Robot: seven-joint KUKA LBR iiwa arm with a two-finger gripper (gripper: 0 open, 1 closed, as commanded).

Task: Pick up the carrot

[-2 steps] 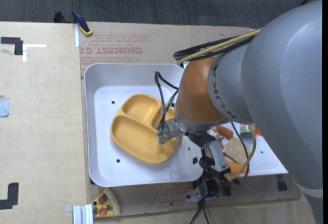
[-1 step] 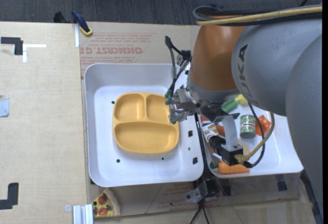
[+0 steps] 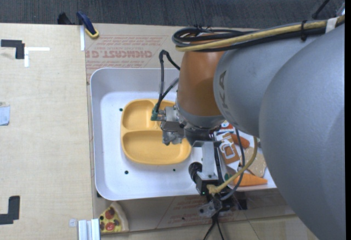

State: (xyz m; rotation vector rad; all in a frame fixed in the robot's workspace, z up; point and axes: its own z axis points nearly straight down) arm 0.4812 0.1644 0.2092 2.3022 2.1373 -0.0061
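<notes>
The carrot (image 3: 254, 180), orange and tapered, lies near the front edge of the right bin, partly under my arm. My gripper (image 3: 174, 135) hangs below the orange wrist band over the right edge of a yellow divided plate (image 3: 143, 145) in the left bin (image 3: 104, 140). It is well to the left of the carrot and nothing shows in it.
Next to the carrot lie a white and orange packet (image 3: 229, 149) and a tan flat piece (image 3: 259, 165). A toy pizza slice (image 3: 110, 219) sits on the bench in front of the left bin. My bulky grey arm covers most of the right bin.
</notes>
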